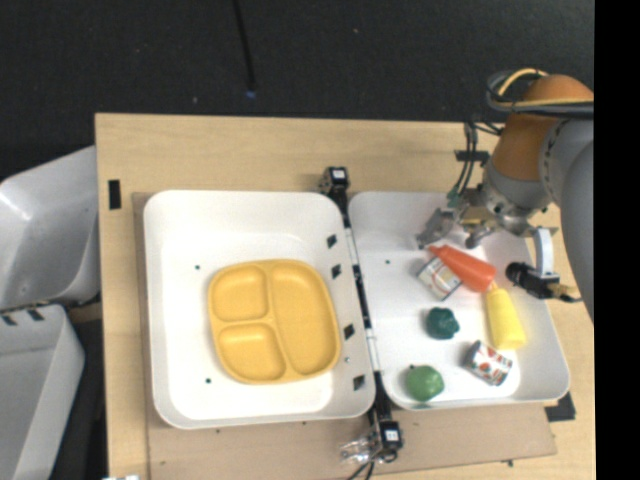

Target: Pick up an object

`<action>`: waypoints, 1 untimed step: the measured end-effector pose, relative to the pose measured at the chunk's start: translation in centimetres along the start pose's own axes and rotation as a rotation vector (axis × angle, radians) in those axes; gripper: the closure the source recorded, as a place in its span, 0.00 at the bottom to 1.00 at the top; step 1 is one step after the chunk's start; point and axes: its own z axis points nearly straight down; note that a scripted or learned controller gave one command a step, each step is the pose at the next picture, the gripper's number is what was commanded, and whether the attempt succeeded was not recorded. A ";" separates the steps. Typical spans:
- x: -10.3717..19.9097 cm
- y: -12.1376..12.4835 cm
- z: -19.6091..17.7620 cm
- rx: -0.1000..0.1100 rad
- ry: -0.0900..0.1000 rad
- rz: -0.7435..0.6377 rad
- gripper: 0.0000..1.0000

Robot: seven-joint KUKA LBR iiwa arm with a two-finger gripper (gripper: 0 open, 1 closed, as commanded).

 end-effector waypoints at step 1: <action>-0.1 0.1 -1.4 -0.006 -0.002 0.000 1.00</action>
